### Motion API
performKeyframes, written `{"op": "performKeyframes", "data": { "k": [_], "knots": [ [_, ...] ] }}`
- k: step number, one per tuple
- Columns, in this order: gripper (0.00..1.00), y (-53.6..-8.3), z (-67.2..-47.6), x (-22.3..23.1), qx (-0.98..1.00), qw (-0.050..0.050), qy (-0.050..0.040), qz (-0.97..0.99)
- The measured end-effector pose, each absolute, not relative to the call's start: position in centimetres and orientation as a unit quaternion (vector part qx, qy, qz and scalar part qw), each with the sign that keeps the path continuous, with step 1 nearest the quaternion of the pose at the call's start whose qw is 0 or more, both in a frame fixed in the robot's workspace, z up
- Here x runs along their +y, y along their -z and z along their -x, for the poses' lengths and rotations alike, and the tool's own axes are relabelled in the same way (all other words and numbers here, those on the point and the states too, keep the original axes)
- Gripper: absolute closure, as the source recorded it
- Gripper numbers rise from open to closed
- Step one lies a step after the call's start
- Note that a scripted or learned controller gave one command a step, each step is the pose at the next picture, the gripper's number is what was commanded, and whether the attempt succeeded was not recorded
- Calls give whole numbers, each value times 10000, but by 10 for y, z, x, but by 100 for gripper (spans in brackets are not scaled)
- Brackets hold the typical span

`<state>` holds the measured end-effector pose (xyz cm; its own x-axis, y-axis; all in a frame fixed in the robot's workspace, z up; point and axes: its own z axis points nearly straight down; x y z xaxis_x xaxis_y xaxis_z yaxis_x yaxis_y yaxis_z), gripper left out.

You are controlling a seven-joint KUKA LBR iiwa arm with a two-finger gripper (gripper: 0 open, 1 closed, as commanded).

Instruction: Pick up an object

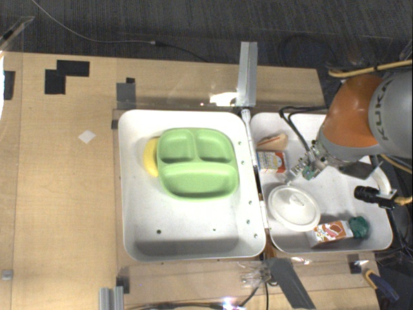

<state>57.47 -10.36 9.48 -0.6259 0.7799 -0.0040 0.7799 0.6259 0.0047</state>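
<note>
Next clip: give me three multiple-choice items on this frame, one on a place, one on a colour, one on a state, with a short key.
1. Where does the green divided tray lie?
A. In the left bin
B. In the right bin
C. On the bare bench

2. What colour is the thing peeking out from under the tray's left edge?
A. Blue
B. Yellow
C. Red

3. How does the bottle with the green cap sit?
A. Standing upright
B. Lying on its side
C. Held up by the arm

Key: 1 A, the tray rests inside the left bin's walls. 2 B, a yellow sliver shows beside the tray. 3 B, it lies flat along the right bin's near wall, apart from the gripper above the white bowl.
</note>
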Motion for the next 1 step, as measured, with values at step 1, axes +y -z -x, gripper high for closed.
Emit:
{"op": "performKeyframes", "data": {
  "k": [1],
  "knots": [
    [0, -95, -575, -104, 9014, 30, -13, -4329]
  ]
}}
